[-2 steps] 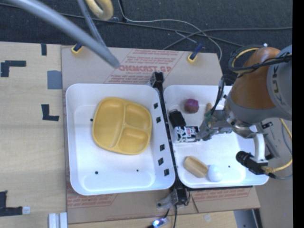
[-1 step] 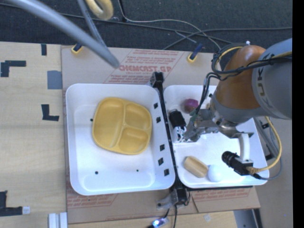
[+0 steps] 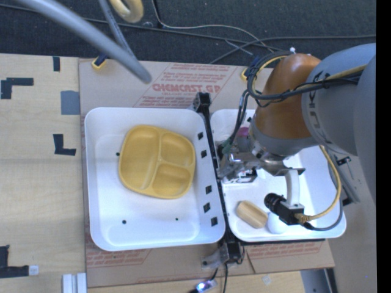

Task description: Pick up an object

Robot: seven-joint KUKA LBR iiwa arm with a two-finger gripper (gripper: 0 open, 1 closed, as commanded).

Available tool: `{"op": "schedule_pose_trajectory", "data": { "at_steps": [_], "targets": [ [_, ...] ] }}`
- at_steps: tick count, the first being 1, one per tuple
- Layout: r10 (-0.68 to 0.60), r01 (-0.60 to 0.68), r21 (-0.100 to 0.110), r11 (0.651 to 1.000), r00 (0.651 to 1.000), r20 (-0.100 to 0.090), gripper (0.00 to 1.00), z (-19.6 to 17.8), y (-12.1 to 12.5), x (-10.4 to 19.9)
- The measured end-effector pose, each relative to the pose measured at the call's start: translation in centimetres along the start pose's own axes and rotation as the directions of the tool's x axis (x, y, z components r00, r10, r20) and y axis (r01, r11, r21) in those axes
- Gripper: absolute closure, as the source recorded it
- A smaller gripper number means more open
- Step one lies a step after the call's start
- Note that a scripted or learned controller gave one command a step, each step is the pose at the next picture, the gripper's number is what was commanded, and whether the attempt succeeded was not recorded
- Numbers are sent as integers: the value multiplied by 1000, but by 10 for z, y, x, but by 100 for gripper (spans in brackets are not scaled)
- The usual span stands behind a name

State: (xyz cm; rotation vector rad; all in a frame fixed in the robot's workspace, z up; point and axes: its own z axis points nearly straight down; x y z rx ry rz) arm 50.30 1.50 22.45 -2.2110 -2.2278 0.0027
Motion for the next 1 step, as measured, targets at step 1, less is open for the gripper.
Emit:
{"op": "schedule_pose_trajectory", "data": {
  "at_steps": [1],
  "targets": [
    [0,0,1,1000,1000,1,100,-3,6,55]
  ]
}}
